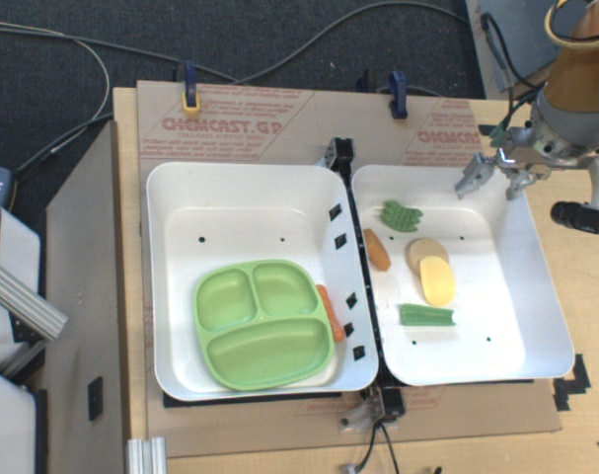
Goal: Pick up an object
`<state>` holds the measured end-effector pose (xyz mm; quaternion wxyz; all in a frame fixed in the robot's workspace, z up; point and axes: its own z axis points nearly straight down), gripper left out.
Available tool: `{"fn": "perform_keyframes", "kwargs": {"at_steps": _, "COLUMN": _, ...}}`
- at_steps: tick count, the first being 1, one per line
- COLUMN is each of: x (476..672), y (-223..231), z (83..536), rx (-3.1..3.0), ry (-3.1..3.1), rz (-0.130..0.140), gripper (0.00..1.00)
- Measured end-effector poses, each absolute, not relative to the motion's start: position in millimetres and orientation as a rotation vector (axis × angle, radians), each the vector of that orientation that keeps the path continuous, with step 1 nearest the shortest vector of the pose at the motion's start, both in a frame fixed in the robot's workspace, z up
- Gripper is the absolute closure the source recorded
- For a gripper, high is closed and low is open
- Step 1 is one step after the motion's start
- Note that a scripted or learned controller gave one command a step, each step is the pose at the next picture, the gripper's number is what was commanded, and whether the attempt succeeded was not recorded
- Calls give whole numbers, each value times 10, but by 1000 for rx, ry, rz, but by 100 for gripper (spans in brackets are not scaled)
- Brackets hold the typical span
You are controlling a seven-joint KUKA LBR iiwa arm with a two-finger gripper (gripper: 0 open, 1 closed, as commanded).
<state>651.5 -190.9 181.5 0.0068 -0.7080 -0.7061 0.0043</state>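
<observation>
Two white bins are set side by side on the bench. The left bin (171,265) bears a green tray (264,322), with an orange carrot (330,314) lying against the tray's right edge. The right bin (521,294) bears the loose items: a yellow-and-tan piece (434,271), a brown sausage (377,250), a leafy green (402,215) and a green pod (426,315). These lie apart from one another, except that the leafy green is close to the sausage.

The arm (578,67) is seen at the upper right, and the gripper (493,178) hangs over the far right corner of the right bin, well apart from every item. Its two fingers are spread wide and nothing is held between them.

The step in hand is judged to be the approach; no item has yet been chosen by contact. The yellow-and-tan piece is judged the best target, being the largest and having clear space on its long sides. The gripper should be carried toward the bin centre, the fingers being aligned across the piece's narrow width before descent. The descent should be stopped just short of the bin floor. Items near the dividing wall should be avoided, since a finger could be blocked there.
</observation>
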Motion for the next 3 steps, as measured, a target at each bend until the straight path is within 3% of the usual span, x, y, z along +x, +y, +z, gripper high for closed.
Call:
{"fn": "perform_keyframes", "kwargs": {"at_steps": 1, "x": 6551, "y": -1903, "z": 1912, "rx": -2221, "ry": -2222, "rz": 0, "gripper": 0}}
{"fn": "perform_keyframes", "kwargs": {"at_steps": 3, "x": 6478, "y": -1944, "z": 821, "rx": -2216, "ry": -2218, "rz": 5, "gripper": 0}}
